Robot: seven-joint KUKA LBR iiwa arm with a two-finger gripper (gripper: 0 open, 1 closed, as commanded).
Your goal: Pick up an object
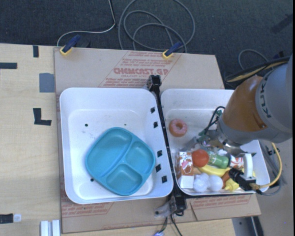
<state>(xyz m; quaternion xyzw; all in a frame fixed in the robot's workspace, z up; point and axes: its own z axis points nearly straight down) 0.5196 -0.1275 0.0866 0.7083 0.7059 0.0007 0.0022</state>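
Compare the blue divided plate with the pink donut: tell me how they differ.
The blue divided plate is far bigger than the pink donut. The plate lies in the left bin; the donut lies in the right bin, near a pile of small items. The plate is a rounded square with three compartments; the donut is a ring with a hole. Both lie flat, untouched by the arm.

Toy clutter (211, 167) in right bin (187, 100)

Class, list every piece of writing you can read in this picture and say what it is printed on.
"CHEMCAST GP": red print on the brown cardboard sheet under the two white bins, repeated in diagonal rows.
Smaller red print beneath it: too blurred to read.
Labels on the small packets in the right white bin: too small to read.
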